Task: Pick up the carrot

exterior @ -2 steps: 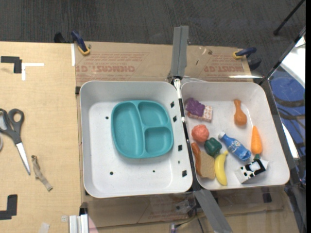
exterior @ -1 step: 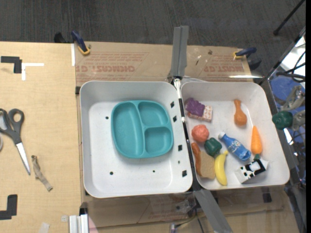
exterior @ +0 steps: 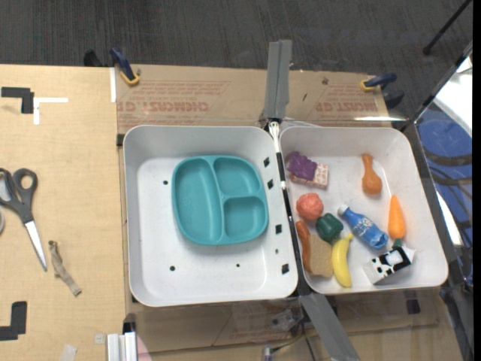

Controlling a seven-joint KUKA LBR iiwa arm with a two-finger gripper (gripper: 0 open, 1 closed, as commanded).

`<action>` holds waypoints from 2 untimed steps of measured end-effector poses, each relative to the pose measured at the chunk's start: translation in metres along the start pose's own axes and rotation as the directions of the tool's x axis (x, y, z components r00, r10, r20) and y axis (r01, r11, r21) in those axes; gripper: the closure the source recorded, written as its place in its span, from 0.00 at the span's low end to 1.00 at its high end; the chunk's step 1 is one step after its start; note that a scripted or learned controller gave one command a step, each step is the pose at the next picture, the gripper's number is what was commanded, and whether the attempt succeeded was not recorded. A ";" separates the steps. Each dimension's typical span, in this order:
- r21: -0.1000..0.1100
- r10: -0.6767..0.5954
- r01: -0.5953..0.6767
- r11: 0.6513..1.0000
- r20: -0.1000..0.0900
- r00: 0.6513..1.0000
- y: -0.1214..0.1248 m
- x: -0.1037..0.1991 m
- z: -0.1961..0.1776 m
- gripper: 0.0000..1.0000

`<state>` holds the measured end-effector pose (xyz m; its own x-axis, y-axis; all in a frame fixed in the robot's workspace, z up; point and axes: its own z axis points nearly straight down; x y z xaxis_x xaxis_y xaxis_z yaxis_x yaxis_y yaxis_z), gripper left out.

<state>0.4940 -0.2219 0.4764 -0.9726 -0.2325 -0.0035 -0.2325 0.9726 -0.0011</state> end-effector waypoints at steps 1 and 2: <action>-0.001 -0.028 0.028 1.000 -0.001 1.000 -0.005 -0.026 0.133 1.00; -0.002 -0.134 0.134 0.991 -0.002 0.991 -0.003 -0.015 0.005 1.00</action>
<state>0.5092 -0.2218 0.4718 -0.9326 -0.3609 -0.0014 -0.3609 0.9326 0.0007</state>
